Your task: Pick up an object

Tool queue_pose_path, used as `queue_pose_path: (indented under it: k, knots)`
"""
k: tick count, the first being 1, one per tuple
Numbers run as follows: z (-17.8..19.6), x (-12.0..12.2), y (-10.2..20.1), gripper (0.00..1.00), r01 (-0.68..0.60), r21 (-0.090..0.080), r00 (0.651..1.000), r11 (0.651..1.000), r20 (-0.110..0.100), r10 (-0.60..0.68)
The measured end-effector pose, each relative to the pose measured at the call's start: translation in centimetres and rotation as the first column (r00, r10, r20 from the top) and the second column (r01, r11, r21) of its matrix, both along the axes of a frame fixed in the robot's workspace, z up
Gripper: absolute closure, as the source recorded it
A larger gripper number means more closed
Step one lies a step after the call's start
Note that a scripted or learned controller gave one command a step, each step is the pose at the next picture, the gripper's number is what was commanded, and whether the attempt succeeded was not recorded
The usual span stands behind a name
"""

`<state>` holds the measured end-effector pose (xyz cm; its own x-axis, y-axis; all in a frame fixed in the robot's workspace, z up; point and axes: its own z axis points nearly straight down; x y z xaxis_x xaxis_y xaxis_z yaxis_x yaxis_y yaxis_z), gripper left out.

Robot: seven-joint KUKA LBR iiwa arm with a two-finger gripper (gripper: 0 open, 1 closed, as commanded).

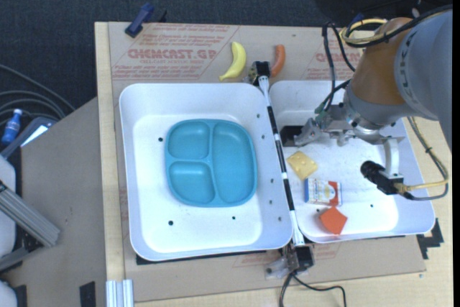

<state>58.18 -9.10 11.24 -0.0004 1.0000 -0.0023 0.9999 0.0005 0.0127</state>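
Objects lie in the right bin [410,219]: a yellow cheese wedge [302,165], below it a small carton [321,191], lower still an orange block [333,220]. Left of the wedge, the other bin [140,226] holds a blue divided plate [211,161]. The claw [314,131] hangs just above the wedge; its opening cannot be told.

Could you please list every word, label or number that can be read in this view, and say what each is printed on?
"CHEMCAST GP": red print on the brown paper sheet behind the bins, repeated faintly at its right end; the smaller lines beneath are too blurred to read.
Small white, blue and red packet in the right white bin: print too small to read.
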Motion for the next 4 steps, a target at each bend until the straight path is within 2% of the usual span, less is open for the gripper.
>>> queue_pose_path:
  k: [1, 2, 3, 4]
  knots:
    - [-2.8, 3.9, -0.2, 0.00, -0.001, 0.002, 1.000, 1.000, -0.012, 0.001]
    - [-1.7, 3.9, -0.2, 1.00, -0.002, 0.001, 1.000, 1.000, -0.010, 0.002]
    - [-1.8, 3.9, -0.2, 0.00, -0.002, 0.001, 1.000, 1.000, -0.011, 0.002]
    - [-0.7, 4.0, -0.1, 1.00, -0.003, 0.000, 1.000, 1.000, -0.009, 0.003]
